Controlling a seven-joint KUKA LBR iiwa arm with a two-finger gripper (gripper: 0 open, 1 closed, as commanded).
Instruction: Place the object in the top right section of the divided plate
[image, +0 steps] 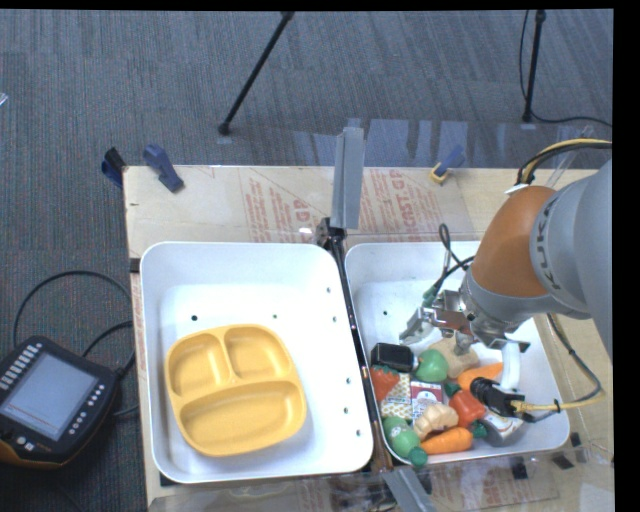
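We see a yellow divided plate (236, 390) lying flat in the left white bin (160, 300), lower left of center in the frame. It looks like smooth moulded plastic, a rounded square with three recessed sections: two small ones toward the top, one wide one below. It sits turned a little, so its long lower section runs from lower left up to the right.

The right white bin (385, 270) holds a heap of toy food near its lower edge: a glossy orange carrot (447, 440) lying roughly level, pointing left to right, a green rounded piece (432, 366), a red-and-white printed box (398, 402), a small black block (392, 355) and a pale lumpy piece (436, 416).

The arm (545, 250), grey with a smooth orange band, reaches in from the right of the frame. Its hand (447, 325) hangs just above the heap, near the green piece. We cannot tell how the hand is set, nor whether it grips anything.

The bins rest on a brown cardboard-covered surface (240, 205).
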